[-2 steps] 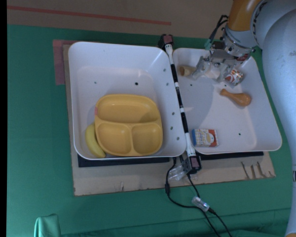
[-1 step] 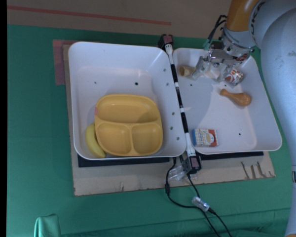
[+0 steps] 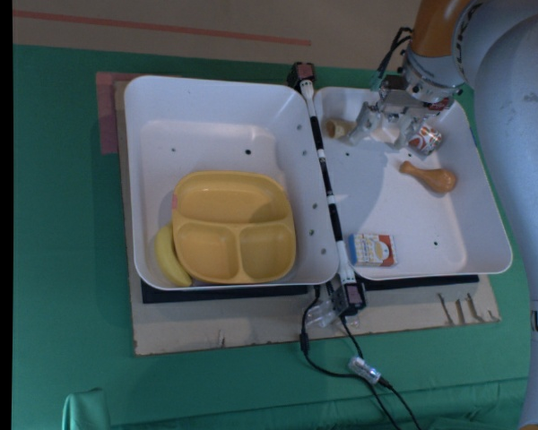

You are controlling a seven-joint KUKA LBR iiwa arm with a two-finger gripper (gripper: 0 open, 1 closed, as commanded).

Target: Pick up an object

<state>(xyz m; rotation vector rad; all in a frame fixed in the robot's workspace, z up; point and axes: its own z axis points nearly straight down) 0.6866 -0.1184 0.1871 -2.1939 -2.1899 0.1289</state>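
Risk of a missed grasp in the crowded far corner of the right bin [image 3: 484,240].
End effector [image 3: 390,124] hovers among a can [image 3: 424,140] and small brown piece [image 3: 339,128]; whether clenched or released, I cannot tell; it could nudge them aside.

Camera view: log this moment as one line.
gripper: low in right bin | near: small can | left bin: yellow tray, banana

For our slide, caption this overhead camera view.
Claw low in right bin near chicken leg; yellow tray and banana in left bin.
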